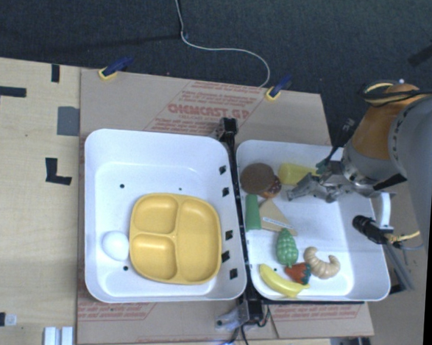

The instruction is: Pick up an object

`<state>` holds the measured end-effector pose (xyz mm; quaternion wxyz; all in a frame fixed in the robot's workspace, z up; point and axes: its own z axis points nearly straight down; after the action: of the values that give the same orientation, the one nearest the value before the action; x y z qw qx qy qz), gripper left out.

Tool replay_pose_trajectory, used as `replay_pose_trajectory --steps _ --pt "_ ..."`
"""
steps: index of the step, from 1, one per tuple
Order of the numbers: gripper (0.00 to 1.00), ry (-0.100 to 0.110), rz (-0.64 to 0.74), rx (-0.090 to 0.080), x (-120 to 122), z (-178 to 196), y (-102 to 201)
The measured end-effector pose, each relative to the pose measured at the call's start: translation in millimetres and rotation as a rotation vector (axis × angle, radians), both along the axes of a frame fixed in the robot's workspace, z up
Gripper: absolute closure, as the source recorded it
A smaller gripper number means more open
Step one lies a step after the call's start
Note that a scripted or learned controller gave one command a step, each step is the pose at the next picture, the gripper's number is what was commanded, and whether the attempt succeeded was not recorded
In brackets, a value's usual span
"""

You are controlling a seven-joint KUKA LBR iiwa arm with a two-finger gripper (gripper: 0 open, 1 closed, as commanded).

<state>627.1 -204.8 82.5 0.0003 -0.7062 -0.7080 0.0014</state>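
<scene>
Just inside right bin (370, 289) rim, gripper (303, 187) over bare floor.

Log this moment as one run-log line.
stage: reaching | gripper: over right bin, beside brown round item, nothing seen held | left bin: yellow divided plate, white egg

Grey arm (423, 138) with orange band (374, 131), metallic end effector (297, 191).

A yellow divided plate (175, 238) and white egg (115, 245) lie in the left bin (107, 153).
</scene>
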Motion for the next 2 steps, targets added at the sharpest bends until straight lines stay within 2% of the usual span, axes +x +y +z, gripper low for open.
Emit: replay_pose_trajectory --steps 1,2 --pt "1.0 -0.003 0.001 -0.001 1.3 13.0 0.2" --pt "1.0 -0.004 -0.001 0.001 2.5 55.0 2.5"
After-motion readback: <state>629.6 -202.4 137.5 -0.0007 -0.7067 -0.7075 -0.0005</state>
